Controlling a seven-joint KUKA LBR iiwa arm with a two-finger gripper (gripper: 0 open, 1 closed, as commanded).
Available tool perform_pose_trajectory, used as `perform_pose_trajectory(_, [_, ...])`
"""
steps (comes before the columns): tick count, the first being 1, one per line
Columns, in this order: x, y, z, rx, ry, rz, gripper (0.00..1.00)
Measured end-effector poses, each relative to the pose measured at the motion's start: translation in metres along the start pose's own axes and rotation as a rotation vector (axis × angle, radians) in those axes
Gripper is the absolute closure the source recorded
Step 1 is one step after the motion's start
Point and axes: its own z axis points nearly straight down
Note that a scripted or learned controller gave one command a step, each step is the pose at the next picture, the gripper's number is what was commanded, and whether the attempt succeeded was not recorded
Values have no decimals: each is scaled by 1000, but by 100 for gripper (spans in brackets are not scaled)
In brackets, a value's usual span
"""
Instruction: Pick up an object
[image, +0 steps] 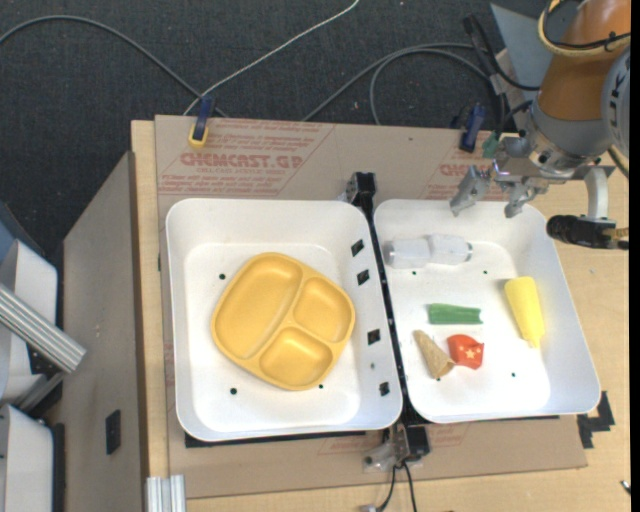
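My gripper (490, 199) hangs over the far edge of the right bin (560, 395), its two fingers spread open with nothing between them. In that bin lie a pale white object (430, 250) near the far left, a green strip (454, 314) in the middle, a red piece (466, 351) and a tan cone (433, 354) nearer the front, and a yellow corn cob (525, 309) on the right. The white object is the closest to the gripper, a little below and left of it.
The left bin (190, 380) holds a yellow divided plate (284, 319). A black divider with clips (372, 290) runs between the bins. Cables and blue clamps (202, 130) lie at the bench's far edge. A black fitting (580, 230) sticks out at the right.
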Motion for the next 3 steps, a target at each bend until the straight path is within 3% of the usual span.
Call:
perform_pose_trajectory(1, [1, 2, -10, -15, -2, -3, 0])
perform_pose_trajectory(3, [2, -1, 79, -12, -1, -2, 0])
